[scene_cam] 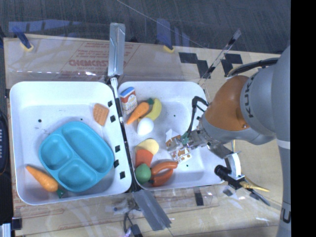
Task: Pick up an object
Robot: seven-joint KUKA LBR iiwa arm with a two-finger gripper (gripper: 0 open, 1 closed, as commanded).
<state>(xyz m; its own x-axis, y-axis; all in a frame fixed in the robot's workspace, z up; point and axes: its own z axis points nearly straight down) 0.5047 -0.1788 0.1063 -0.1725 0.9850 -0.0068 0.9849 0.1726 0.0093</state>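
Arm (256, 107) reaches in, wrist bent, hand (178, 148) lowered.

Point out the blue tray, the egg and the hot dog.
blue tray (74, 154): camera view, central divider.
egg (144, 127): camera view, middle of its shell.
hot dog (163, 168): camera view, middle of the sausage.

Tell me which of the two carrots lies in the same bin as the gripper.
The carrot in the right bin, leaning beside the banana. The other carrot lies in the left bin, by the blue tray, far from the gripper.
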